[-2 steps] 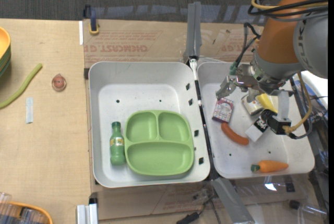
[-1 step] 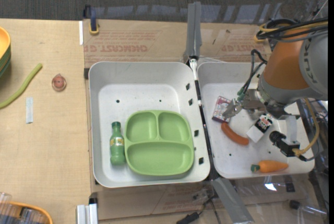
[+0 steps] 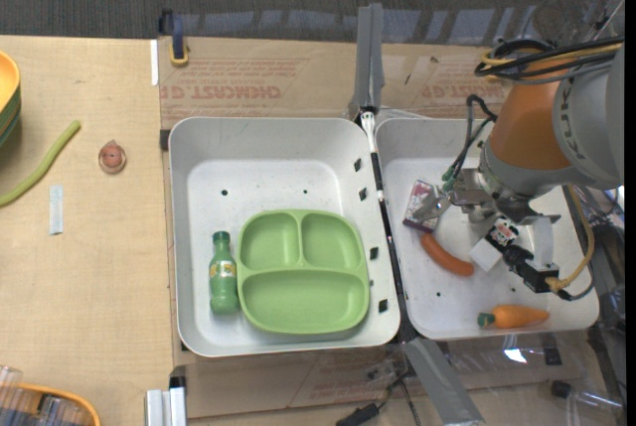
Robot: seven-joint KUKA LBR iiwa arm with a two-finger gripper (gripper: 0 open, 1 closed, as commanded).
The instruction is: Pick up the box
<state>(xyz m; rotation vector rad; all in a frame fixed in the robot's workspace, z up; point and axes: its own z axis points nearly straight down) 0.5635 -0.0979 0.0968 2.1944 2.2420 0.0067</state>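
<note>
The arm is reaching in from the right and hanging low over the right bin [image 3: 586, 310], its orange band and grey wrist covering much of that bin's far right part. The gripper [image 3: 459, 201] is sitting near the bin's left-centre, and the jaws are too tangled with cables and small parts to read; I cannot tell whether they are apart or together.

Just left of the gripper, a small box [image 3: 424, 204] with a purple and white printed face is lying tilted near the bin's left wall. It is touching or very nearly touching the gripper's tip, but nothing shows it sitting between the jaws, so I am judging the grasp as not yet made: this looks like the approach or closing step. A red-orange sausage-like item [image 3: 449, 256] is lying just near of the box, and a carrot [image 3: 517, 317] is resting well apart by the near wall.

The left bin [image 3: 189, 215] is holding a green divided plate [image 3: 301, 271] and a small green bottle [image 3: 224, 273] beside it, both well away from the action.

The next move is probably calling for the jaws to settle squarely around the box, clear of the sausage-like item, then clamp and lift straight up; a tilted box by a wall could easily be slipping out sideways.
</note>
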